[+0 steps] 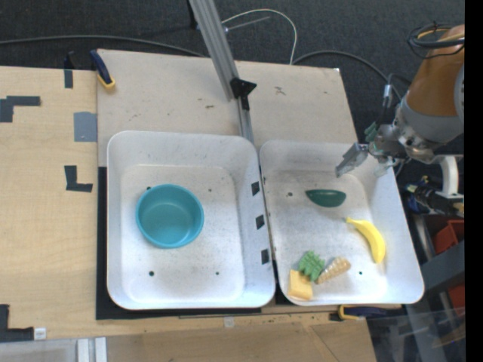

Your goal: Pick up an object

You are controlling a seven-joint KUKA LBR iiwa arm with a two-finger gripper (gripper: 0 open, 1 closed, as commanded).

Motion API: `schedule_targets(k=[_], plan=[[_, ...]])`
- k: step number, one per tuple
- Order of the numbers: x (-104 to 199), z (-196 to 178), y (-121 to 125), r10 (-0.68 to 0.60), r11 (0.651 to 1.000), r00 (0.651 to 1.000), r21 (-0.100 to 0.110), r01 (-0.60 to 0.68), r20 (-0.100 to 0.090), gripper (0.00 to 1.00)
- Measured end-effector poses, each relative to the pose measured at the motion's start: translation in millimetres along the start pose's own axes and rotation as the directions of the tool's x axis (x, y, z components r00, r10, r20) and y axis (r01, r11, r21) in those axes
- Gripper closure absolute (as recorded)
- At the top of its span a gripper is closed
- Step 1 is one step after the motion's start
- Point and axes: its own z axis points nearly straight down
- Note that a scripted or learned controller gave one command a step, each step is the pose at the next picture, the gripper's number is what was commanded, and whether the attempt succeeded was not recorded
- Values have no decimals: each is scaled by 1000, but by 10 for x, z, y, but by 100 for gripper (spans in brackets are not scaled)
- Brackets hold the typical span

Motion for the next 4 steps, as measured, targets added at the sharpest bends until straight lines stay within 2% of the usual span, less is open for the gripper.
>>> schedule_targets(k=[1,2,3,4], plan=[[0,0,0,0,1000,1000,0,0,0,0],[106,512,-26,0,1000,1000,5,0,-1,0],[19,1078,-10,2,1000,1000,6,-2,0,0],[28,1271,-14,0,1000,1000,2,0,1,0]])
